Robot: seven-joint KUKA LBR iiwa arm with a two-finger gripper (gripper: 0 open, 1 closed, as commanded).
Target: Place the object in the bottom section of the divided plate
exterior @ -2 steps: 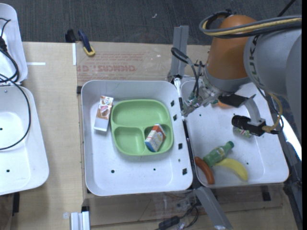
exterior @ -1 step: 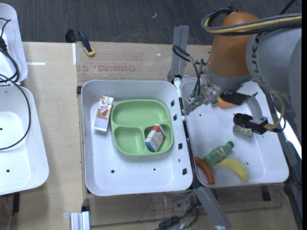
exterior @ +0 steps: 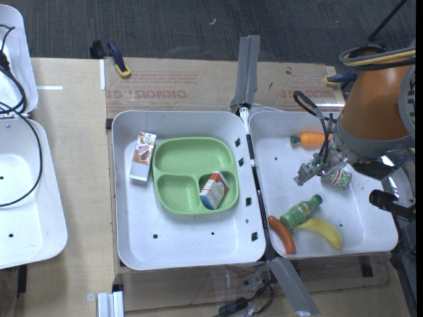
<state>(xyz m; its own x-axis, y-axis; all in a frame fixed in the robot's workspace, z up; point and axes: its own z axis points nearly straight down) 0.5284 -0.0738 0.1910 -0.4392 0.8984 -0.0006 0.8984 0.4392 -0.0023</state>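
A green divided plate [exterior: 192, 156] lies in the left bin [exterior: 132, 236], with one wide section at the back and two smaller ones at the front. A small white, blue and orange carton [exterior: 213, 190] lies tilted in the front right section. My gripper [exterior: 309, 172] hangs low over the middle of the right bin [exterior: 370, 240], well right of the plate. A small white item with a red and green label [exterior: 340, 178] lies just to the gripper's right, partly under the wrist. Nothing shows in the gripper's grasp.
A white and orange box [exterior: 141, 156] lies left of the plate. In the right bin are a carrot [exterior: 310, 139] at the back, and a green bottle [exterior: 301, 211], a banana [exterior: 322, 231] and a red sausage [exterior: 282, 234] at the front. A grey divider [exterior: 248, 71] stands between the bins.
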